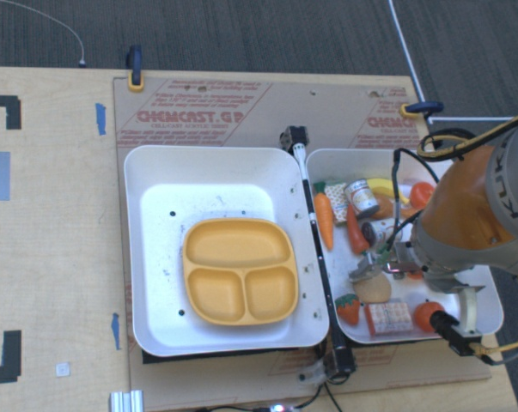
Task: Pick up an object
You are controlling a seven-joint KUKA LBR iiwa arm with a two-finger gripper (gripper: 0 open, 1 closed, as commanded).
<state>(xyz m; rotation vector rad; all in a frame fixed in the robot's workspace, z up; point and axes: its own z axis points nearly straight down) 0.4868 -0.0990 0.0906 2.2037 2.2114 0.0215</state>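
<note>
The right white bin (411, 339) holds several toy foods: an orange carrot (325, 217), a small can (362, 197), a yellow banana (381, 184), a red pepper (356, 233), a strawberry (349, 308), a red-and-white box (388, 318), a tomato (428, 316) and a beige round piece (374, 290). My gripper (368, 269) hangs low over the middle of this bin, just above the beige piece and below the red pepper. The arm covers the bin's right half.
The left white bin (135, 230) holds a yellow three-part plate (240, 269). A black divider bar (308, 221) runs between the bins. Both bins sit on a cardboard sheet (198, 114) clamped to the wooden bench.
</note>
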